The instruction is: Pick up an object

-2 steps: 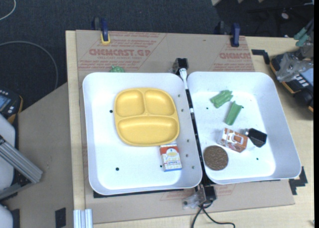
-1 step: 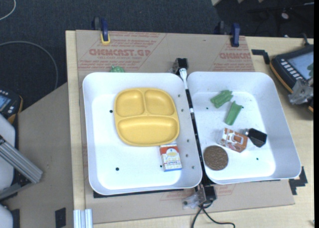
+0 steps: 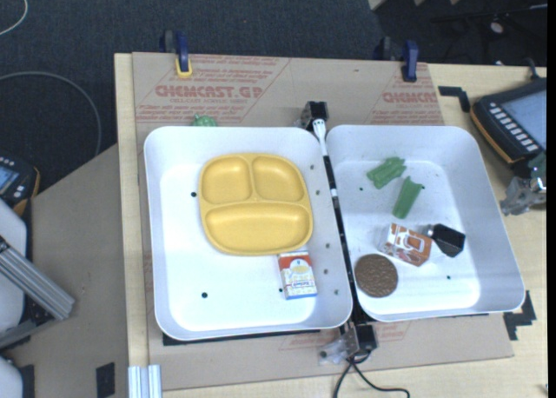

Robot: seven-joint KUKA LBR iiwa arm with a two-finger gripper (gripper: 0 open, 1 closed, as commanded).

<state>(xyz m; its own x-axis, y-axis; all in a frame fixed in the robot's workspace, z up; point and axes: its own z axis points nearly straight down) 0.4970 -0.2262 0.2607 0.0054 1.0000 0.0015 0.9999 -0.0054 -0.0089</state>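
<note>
Looking at my feed, nothing's picked yet: brown disc (image 3: 377, 275), orange packet (image 3: 408, 244) and green pieces (image 3: 395, 183) all sit in the right bin (image 3: 486, 214), so the whole grab's left.

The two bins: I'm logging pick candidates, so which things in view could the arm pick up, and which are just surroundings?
Pick candidates:
yellow divided plate
small carton
two green pieces
orange-and-white packet
black object
brown disc

Surroundings:
left bin
right bin
cardboard sheet
blue clamps
tablet
</note>
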